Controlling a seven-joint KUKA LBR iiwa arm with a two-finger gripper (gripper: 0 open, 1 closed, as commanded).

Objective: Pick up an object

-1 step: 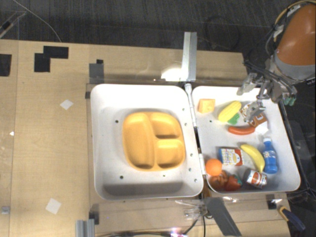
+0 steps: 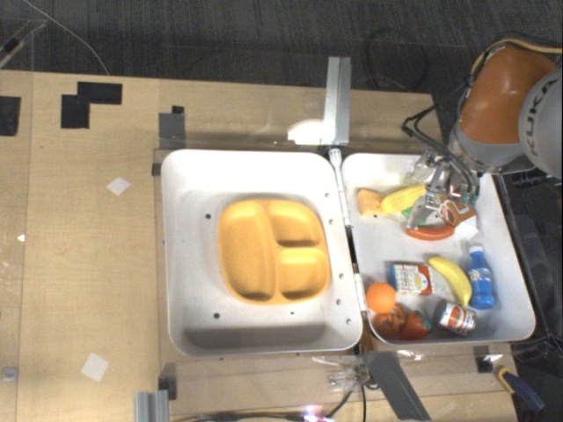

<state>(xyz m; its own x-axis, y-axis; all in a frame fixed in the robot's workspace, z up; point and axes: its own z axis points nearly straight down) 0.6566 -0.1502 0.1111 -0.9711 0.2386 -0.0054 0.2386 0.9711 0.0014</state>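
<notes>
My gripper [image 2: 439,193] hangs low over the back of the right bin [image 2: 519,301], under the grey and orange wrist. Directly beneath it lie a red-orange curved piece [image 2: 429,230] and a brown and white item [image 2: 461,209]. Just to its left are a yellow banana-shaped toy [image 2: 400,199] and a small orange-tan piece [image 2: 369,202]. Nearer the front of the bin lie a white carton [image 2: 410,279], a yellow banana [image 2: 450,278], a blue bottle [image 2: 479,277], an orange [image 2: 381,297], a red item [image 2: 406,323] and a small can [image 2: 456,317].
The left bin [image 2: 189,236] holds a yellow divided plate [image 2: 273,249]. A metal post [image 2: 337,99] stands behind the gap between the bins. The arm's orange band [image 2: 493,99] looms over the right bin's back right corner.
</notes>
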